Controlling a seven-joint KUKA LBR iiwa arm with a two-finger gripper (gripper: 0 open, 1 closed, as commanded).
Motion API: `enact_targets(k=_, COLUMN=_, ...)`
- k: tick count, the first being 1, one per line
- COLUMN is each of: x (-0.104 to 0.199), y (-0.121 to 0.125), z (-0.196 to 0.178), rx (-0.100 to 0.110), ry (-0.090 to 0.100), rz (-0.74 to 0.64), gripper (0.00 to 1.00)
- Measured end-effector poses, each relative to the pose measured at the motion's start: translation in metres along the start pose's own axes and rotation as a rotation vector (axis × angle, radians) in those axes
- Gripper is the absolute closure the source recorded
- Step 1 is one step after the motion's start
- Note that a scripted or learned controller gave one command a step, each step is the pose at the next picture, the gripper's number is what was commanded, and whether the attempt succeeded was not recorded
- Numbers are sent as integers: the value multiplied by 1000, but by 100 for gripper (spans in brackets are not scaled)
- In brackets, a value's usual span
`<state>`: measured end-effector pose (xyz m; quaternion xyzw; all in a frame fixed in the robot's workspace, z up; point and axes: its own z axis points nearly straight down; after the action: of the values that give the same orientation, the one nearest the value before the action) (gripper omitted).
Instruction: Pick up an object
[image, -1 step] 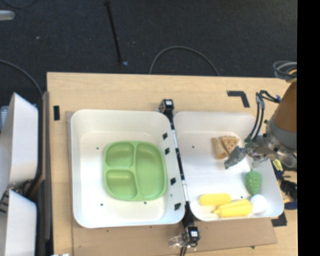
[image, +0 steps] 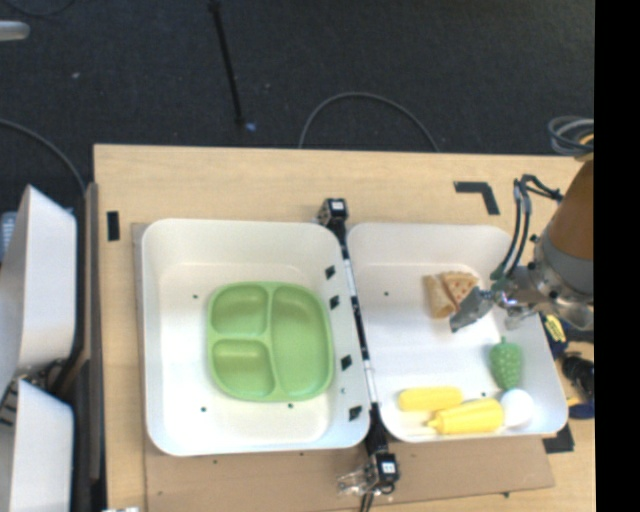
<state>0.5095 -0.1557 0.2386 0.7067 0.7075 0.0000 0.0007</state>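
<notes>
Gripper (image: 487, 305) sits over right bin (image: 400, 250), fingers spread open, nothing between them. Toast slice (image: 449, 292) lies just left of the fingertips, long axis roughly left-right. Green grape bunch (image: 506, 364) below gripper, long axis up-down. Two yellow corn pieces (image: 452, 410) near front wall, lying left-right.

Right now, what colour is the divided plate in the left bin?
Light green plate, seen in the camera view.

Bare floor of right bin (image: 405, 345) between toast (image: 450, 292) and corn (image: 452, 410).
</notes>
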Motion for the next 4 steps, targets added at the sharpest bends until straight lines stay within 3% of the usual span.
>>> enact_targets(k=2, x=0, y=2, z=118, rx=4, ry=0, rz=3, gripper=0)
enact_targets(k=3, x=-1, y=2, z=139, rx=3, ry=0, rz=4, gripper=0)
enact_targets(k=4, x=-1, y=3, z=127, rx=-2, ry=0, rz=11, gripper=100)
